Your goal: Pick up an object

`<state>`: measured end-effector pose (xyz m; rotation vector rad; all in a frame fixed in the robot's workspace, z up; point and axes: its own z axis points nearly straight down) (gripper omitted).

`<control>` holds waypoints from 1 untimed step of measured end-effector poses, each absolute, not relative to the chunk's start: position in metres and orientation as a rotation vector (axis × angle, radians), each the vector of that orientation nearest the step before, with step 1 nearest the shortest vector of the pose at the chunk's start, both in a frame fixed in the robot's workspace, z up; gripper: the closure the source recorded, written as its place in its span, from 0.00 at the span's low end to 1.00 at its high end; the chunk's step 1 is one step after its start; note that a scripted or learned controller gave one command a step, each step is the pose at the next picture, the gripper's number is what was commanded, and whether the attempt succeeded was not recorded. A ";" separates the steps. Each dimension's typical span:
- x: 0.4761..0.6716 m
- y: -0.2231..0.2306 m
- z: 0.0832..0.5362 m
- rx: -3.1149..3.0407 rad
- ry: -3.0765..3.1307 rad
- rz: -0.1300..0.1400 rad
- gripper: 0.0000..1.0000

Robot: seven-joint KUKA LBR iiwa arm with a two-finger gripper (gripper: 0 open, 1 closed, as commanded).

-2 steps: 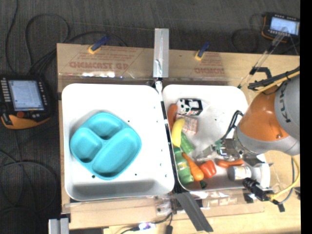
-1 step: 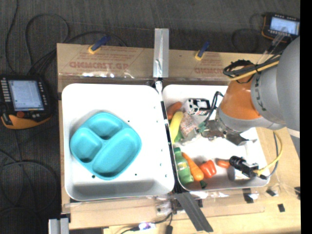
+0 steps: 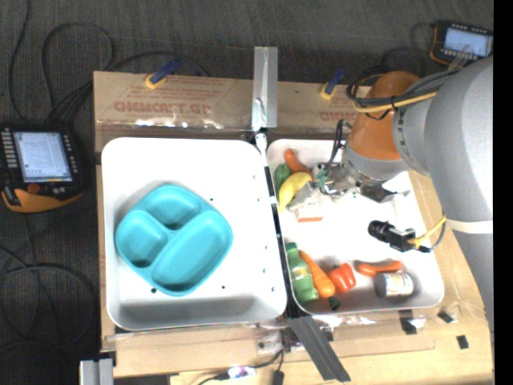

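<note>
Gripper (image 3: 322,184) state cannot be told; it is seen right of center, above a banana (image 3: 292,188). Toy vegetables are piled along the right bin (image 3: 429,251).

Smooth white plastic bins (image 3: 240,155). Glossy turquoise plastic plate (image 3: 172,237). Shiny plastic toy vegetables (image 3: 321,275). Matt brown cardboard (image 3: 184,103) underneath. Smooth grey arm (image 3: 461,135) with glossy orange band (image 3: 377,131). Rough dark carpet (image 3: 80,6).

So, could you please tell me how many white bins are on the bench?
2: the left bin holds a blue divided plate; the right bin holds the toy food.
</note>
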<state>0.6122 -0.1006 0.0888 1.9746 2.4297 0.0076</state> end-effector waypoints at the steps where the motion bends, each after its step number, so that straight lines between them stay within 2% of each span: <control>1: 0.613 -0.100 0.100 1.974 2.430 0.010 1.00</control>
